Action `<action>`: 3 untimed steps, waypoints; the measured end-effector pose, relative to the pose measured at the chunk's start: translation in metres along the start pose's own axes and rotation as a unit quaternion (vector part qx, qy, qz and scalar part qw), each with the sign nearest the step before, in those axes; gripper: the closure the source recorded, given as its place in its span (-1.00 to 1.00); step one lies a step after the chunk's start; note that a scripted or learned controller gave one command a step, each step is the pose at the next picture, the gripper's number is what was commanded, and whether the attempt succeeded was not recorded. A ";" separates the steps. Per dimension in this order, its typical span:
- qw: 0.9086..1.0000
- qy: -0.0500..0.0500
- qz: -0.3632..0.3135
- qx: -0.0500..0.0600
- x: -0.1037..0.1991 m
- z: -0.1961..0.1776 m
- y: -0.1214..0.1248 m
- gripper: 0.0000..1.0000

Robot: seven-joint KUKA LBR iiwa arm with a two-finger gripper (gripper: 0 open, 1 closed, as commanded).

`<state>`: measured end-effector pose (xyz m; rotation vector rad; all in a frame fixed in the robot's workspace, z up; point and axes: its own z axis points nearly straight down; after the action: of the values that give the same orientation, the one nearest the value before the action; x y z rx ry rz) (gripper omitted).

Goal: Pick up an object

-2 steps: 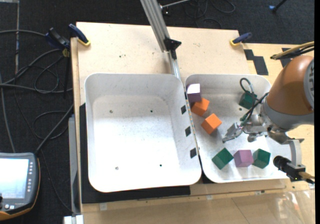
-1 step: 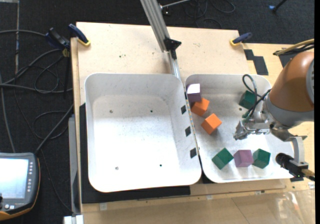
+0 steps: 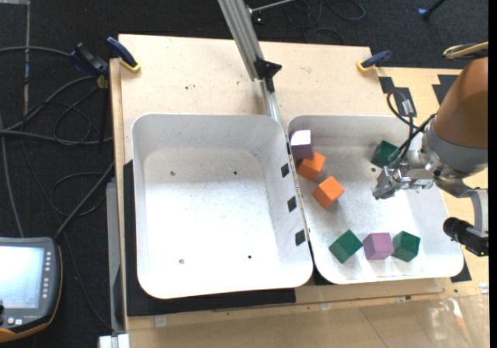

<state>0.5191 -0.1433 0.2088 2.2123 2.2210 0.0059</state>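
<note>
Gripper (image 3: 386, 186) hangs low in the right bin (image 3: 435, 273) just below a green block (image 3: 384, 154), presumably lining up a grasp; nothing visible between its fingers, spread cannot be told; other blocks lie scattered nearby, left bin (image 3: 155, 207) alongside.

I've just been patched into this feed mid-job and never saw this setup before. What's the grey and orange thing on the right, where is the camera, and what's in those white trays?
One camera looks down at a slant on a bench. The grey and orange shape is a robot arm reaching in from the right; its gripper hangs over the right bin. I see nothing between its fingers. That bin holds small blocks: a white and purple block, two orange blocks, three green blocks and a purple block. The left bin sits beside it.
</note>
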 end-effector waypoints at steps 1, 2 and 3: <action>1.000 0.001 0.001 0.003 0.000 -0.001 0.001 1.00; 1.000 0.001 -0.002 0.002 0.038 -0.010 0.025 1.00; 1.000 0.002 -0.002 0.002 0.083 -0.008 0.063 1.00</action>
<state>0.5821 -0.0604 0.2174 2.2117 2.2292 0.0051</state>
